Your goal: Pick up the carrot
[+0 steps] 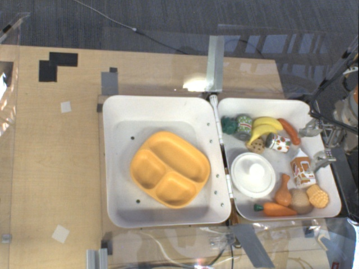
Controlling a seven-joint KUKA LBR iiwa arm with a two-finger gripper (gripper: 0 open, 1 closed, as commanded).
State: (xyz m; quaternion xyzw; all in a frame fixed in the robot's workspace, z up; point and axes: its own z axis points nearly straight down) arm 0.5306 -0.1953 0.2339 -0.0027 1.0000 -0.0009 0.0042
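Observation:
The carrot (279,209), orange with a small green stub at its left end, lies flat along the front wall of the right bin (335,209). It rests just below a white bowl (253,174) and beside a drumstick (284,191) and a brown potato-like piece (300,201). My gripper (314,145) hovers over the right bin's right rim, well behind and to the right of the carrot. Its two metal fingers (308,131) stand apart with nothing between them.
The right bin also holds a banana (265,128), a red sausage (289,131), a green vegetable (236,125), a small can (279,143), a carton (303,171) close to my lower finger, and a round cracker (317,196). A yellow divided plate (170,168) sits in the left bin (115,150).

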